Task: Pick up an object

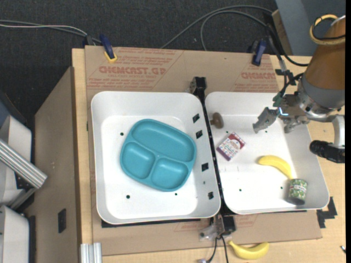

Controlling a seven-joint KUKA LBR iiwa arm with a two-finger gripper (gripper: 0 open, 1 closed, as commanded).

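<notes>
Banana is lying in the right bin, toward its right side, curving down toward a small green-labelled can that is sitting near the bin's lower right corner. Left of the banana, a small packet with a dark red border is lying tilted on the bin floor, and a small brown lump is resting near the divider between the two bins. The gripper is hanging over the upper right part of this bin, above the banana and apart from it; its two fingers are standing spread open and are gripping nothing. The grey arm with its orange band is reaching in from the right. In the left bin a blue divided plate is lying flat near the middle. A second banana is showing partly below the bins, at the bench's front edge.
</notes>
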